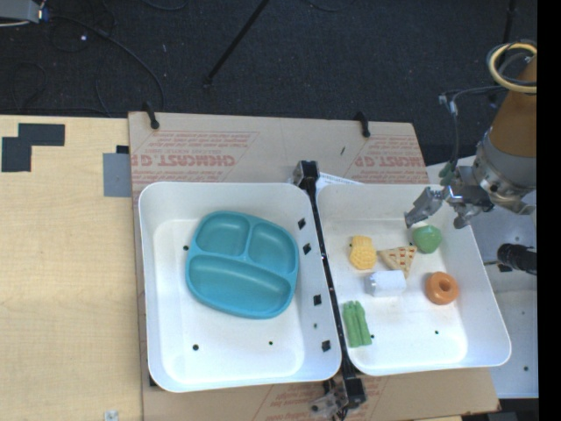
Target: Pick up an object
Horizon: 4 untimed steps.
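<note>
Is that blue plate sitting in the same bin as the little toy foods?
No, the blue divided plate lies alone in the left bin, while the toy foods, such as the orange ring, lie in the right bin.

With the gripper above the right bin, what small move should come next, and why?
Probably a short descent straight onto the green ball. The gripper hangs open just above it, with nothing between its fingers. The ball sits apart from the waffle piece and orange ring, so the fingers should have room.

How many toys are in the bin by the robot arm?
6: green ball under the tool, yellow piece, waffle wedge, white block, orange ring, green bean near the front.
</note>
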Available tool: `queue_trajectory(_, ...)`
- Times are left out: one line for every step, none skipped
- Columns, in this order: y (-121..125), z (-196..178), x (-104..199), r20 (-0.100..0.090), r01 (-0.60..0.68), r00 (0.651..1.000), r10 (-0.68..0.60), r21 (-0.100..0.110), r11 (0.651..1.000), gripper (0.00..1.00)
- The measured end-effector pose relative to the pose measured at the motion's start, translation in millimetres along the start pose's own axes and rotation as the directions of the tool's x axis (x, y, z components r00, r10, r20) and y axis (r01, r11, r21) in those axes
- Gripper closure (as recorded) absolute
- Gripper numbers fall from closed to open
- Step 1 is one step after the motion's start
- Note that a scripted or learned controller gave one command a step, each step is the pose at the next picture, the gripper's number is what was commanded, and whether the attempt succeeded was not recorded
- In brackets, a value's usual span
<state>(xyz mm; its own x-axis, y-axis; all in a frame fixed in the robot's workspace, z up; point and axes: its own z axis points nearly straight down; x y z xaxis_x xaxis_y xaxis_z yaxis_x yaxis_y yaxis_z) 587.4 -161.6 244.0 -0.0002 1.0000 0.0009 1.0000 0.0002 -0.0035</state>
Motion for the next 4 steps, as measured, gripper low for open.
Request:
queue_trajectory(-1.1, 43.4, 1.8, -0.001, 0.0, 1.0, 0.0, 0.004, 1.0, 0.0)
queue_trajectory(3.1, 101.7, 10.4, -0.001, 0.002, 1.0, -0.002, 0.005, 1.0, 0.0)
queue_trajectory(6.2, 146.8, 9.9, 0.001, 0.0, 1.0, 0.0, -0.007, 1.0, 0.0)
queue_trajectory(9.2, 131.6, 9.4, 0.002, 0.0, 1.0, 0.0, -0.016, 1.0, 1.0)
